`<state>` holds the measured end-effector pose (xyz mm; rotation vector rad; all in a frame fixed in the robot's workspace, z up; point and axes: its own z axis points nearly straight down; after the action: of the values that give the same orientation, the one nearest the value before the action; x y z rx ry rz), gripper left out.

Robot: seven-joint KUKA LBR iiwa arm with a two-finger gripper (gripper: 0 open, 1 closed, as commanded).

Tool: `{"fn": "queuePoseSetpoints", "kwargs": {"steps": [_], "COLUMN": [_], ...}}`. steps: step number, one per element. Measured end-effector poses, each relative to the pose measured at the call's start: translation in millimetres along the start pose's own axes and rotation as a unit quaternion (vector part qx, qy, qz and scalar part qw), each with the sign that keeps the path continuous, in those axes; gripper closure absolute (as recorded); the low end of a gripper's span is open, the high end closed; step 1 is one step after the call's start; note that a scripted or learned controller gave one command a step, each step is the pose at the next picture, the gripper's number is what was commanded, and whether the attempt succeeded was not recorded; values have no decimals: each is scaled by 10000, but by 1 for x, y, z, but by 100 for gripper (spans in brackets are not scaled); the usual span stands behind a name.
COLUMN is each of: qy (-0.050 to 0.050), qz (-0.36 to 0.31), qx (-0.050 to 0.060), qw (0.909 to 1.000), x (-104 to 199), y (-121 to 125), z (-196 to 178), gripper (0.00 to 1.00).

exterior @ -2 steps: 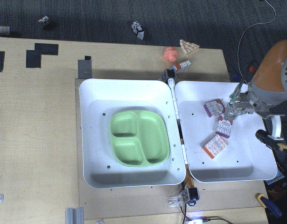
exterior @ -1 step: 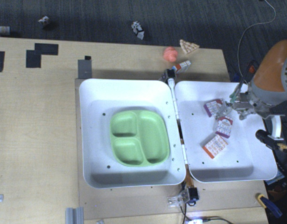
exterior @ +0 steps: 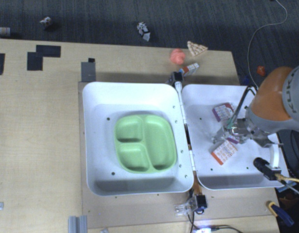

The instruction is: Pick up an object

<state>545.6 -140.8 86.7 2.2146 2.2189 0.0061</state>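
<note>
1. A small flat packet (exterior: 223,152) — orange and white — is lying in the right bin (exterior: 202,130), near the middle, closer to the front edge.
2. Its long side is running at a slant, toward the bin's back right corner.
3. The gripper (exterior: 226,134) is hanging just above the packet — I cannot tell how wide it is open.

Two white bins (exterior: 91,144) sit on a pale tan wooden bench (exterior: 37,144). In the left bin lies a light green divided tray (exterior: 144,142). In the right bin, a purple-and-white packet (exterior: 222,111) lies above an orange-and-white packet (exterior: 223,152). The arm (exterior: 278,103) right of these is grey with an orange band. Above the bins, a pink ball (exterior: 177,57) rests on the bench; beyond it the carpet (exterior: 115,8) is dark blue-grey.
</note>
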Motion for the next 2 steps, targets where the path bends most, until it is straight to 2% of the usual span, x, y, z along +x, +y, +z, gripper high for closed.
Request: {"fn": "queuePoseSetpoints", "kwargs": {"steps": [1,2], "qy": [-5,-4], "qz": [-6,-6], "qx": [-32,-29], "qw": [10000,10000], "x": [0,0], "y": [2,2], "z": [-12,-12], "gripper": [100,0]}}
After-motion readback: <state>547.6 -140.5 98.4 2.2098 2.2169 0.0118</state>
